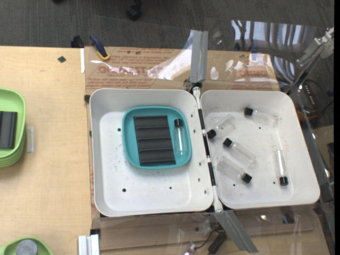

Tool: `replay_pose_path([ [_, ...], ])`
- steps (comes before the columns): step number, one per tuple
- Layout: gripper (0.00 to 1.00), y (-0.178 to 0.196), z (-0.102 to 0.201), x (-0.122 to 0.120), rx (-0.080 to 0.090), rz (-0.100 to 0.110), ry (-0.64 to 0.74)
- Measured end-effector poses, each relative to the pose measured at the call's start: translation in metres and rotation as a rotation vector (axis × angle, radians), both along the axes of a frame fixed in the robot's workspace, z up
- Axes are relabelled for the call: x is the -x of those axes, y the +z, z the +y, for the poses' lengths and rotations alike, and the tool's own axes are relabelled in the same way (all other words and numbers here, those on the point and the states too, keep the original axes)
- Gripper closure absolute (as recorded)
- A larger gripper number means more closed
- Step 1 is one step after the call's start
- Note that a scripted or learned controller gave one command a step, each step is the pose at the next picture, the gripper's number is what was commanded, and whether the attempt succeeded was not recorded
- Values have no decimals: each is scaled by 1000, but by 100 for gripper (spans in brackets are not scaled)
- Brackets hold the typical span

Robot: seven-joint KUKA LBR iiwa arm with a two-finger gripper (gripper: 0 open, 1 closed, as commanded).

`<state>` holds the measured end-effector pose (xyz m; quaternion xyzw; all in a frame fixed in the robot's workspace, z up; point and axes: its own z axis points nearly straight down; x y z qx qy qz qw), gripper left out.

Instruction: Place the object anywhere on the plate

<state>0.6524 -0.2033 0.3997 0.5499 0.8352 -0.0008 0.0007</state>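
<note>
Left bin (106,158), teal plate (130,142), capped vial (180,137) lying on plate

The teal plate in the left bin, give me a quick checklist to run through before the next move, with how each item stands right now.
1. Plate lies flat inside the left bin: ok.
2. An object is on the plate: ok, one clear vial with a black cap lies along its right side, beside the dark ridged insert.
3. That vial is fully within the plate's rim: cannot tell, it lies close to the edge.
4. Vials left in the right bin: ok, about five more lie scattered there, such as the one at the far right.
5. Bins sit side by side, undisturbed: ok.
</note>
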Motion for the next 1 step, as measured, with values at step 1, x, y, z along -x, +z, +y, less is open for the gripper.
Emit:
replay_pose_path([
  [1, 0, 42, -19, -7, 0, -1, -16],
])
